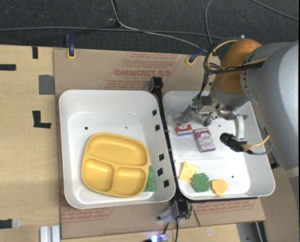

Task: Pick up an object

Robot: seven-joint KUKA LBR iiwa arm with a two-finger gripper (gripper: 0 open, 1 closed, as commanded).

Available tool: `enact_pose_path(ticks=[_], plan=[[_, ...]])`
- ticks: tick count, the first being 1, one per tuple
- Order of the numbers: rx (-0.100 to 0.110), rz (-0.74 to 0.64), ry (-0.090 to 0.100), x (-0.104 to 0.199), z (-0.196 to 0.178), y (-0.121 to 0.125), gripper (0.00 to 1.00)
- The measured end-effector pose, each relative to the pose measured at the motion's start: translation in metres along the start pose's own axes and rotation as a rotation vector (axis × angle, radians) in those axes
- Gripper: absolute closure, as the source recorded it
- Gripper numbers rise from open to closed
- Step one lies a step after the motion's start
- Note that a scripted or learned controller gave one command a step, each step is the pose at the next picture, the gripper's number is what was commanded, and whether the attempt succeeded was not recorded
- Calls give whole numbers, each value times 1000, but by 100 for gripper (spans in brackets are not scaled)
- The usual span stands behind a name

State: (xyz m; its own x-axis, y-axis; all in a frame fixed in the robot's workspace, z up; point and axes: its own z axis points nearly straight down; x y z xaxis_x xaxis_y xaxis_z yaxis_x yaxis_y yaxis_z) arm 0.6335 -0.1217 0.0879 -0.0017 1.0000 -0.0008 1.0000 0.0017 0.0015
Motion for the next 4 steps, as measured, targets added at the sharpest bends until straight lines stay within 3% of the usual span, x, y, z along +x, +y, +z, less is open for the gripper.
enact_pose_path(ticks=[1,2,4], plan=[[-12,-1,3,3,-15,4,100],[-1,0,0,7,-58,9,100],[-3,0,0,-2,-162,8,100]])
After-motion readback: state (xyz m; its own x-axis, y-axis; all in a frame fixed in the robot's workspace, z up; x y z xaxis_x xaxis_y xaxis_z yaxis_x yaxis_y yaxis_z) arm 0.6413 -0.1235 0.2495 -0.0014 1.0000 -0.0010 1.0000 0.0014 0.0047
